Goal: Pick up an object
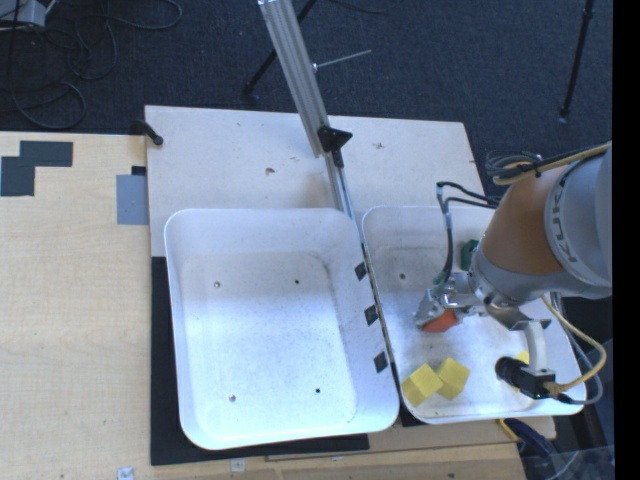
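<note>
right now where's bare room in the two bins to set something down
The left white bin has bare floor from wall to wall. The right white bin is crowded: gripper over an orange object, two yellow blocks at the near edge. Only its far-left corner is bare.

Two bins stand side by side: the left bin (265, 328) and the right bin (405, 248). In the right bin, two blocks (437, 381) lie touching at 6 o'clock, and the gripper (443, 308) is at 12 o'clock from them.

Bright even overhead light, soft shadows, white bins (262, 320) slightly overexposed, mildly grainy
</note>
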### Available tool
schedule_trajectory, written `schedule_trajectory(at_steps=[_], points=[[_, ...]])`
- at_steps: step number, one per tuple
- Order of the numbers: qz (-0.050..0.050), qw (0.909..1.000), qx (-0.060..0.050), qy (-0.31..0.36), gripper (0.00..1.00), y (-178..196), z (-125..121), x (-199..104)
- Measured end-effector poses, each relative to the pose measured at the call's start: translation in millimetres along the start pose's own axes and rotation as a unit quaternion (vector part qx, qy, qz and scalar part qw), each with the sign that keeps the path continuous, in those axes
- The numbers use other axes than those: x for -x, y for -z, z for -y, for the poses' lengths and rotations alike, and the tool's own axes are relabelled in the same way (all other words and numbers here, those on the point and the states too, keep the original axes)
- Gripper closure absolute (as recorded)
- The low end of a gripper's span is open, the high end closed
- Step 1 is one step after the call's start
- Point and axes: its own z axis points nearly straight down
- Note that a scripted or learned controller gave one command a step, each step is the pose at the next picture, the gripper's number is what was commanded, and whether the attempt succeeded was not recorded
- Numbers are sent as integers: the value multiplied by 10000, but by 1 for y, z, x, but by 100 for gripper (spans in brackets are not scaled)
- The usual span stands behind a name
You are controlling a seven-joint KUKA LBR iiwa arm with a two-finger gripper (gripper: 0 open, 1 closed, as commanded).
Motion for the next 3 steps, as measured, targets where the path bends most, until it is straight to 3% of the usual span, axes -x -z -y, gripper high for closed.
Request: schedule_trajectory(at_steps=[1,2,3], points=[[5,10000,31,5,100,89,-46,-90],[28,10000,-11,-49,100,85,-65,-54],[6,10000,-29,-9,100,84,-57,-154]])
